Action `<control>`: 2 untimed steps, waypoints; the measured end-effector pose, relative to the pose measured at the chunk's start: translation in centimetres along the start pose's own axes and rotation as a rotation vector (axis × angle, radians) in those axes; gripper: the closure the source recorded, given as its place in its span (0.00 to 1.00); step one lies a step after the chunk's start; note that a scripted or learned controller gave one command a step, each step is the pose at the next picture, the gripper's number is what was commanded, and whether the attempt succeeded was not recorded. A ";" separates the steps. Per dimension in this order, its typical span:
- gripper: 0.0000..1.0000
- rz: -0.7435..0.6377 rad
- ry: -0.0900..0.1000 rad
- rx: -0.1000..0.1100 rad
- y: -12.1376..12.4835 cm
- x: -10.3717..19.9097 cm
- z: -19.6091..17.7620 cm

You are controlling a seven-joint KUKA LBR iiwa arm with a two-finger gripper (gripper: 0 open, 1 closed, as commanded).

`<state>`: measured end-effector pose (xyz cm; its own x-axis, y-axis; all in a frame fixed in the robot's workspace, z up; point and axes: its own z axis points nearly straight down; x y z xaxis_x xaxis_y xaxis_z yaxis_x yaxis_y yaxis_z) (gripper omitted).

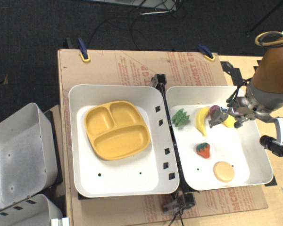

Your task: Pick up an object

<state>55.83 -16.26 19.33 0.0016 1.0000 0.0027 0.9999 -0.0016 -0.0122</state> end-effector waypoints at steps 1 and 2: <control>0.00 -0.003 -0.002 -0.012 0.3 0.0 -0.6; 0.00 0.000 -0.002 -0.008 0.8 -0.5 4.0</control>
<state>56.56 -16.73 15.31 0.0012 1.0000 0.0004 1.0000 -0.0012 -0.0040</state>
